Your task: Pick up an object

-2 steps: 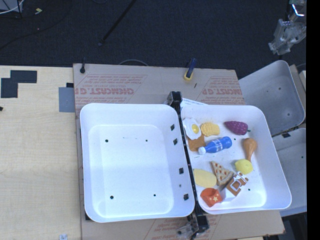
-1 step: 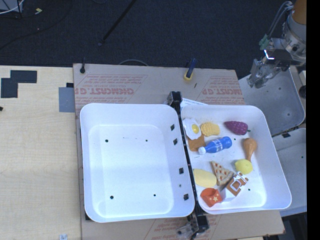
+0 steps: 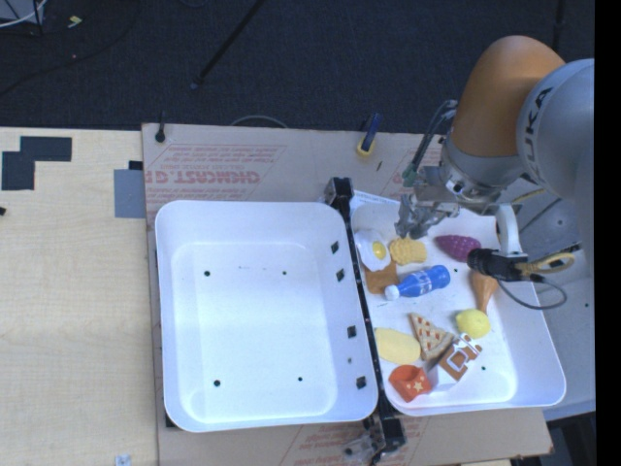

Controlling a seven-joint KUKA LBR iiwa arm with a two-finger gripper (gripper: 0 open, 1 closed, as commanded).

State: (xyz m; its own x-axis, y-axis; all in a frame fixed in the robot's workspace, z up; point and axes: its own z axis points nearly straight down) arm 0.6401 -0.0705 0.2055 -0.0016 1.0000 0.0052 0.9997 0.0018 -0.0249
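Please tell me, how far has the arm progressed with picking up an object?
Done: the gripper is down in the right bin, beside the yellow waffle-like toy. In hand: nothing visibly lifted. Left: grasp and raise one item; the blue bottle and the other toys lie in the bin.

The bench [image 3: 68,289] is pale wood, overlaid by a printed cardboard sheet [image 3: 243,163]. Directly beneath the gripper [image 3: 415,223] sits one white bin [image 3: 529,357]; the second bin [image 3: 252,318] lies beside it, away from the arm.

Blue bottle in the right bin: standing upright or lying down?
Lying down. The blue bottle rests on its side on the right bin floor, white cap pointing toward the left bin.
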